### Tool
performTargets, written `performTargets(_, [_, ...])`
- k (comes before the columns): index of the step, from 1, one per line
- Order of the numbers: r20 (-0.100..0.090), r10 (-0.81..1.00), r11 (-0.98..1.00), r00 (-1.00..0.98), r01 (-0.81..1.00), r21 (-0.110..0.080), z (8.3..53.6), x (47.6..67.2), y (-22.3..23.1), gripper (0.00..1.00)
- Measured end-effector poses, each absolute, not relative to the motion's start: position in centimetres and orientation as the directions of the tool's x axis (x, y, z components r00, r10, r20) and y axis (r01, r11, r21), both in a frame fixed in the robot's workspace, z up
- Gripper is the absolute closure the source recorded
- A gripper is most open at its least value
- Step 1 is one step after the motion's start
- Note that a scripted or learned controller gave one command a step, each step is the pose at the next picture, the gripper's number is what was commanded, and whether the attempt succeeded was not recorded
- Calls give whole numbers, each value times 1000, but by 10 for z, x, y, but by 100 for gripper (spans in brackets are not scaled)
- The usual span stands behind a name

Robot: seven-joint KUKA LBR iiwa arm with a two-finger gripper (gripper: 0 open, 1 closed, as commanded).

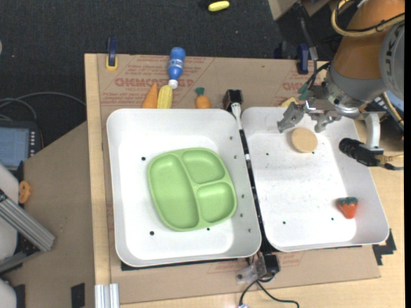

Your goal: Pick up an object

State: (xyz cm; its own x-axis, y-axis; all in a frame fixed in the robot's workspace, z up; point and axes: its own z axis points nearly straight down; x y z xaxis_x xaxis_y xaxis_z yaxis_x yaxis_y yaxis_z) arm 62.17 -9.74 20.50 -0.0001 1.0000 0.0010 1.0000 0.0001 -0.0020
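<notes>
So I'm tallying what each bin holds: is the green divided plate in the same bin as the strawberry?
No, the green divided plate lies in the left bin, while the strawberry sits in the right bin.

Tray [191, 188] in left bin [122, 140] — strawberry [348, 207] right.

Tan round disc [304, 140] lies flat, upper part of the right bin; little red strawberry toy [348, 207] sits lower right.
</notes>
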Motion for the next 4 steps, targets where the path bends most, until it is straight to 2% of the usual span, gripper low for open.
performTargets(1, [-2, 1000, -4, 4, 1000, 0, 126, 651, -159, 0])
performTargets(2, [2, 1000, 0, 0, 1000, -6, 82, 630, -139, 0])
performTargets(3, [0, 1000, -1, 1, 1000, -1, 85, 632, -139, 0])
performTargets(4, [-2, 1000, 2, -2, 1000, 6, 85, 669, -144, 0])
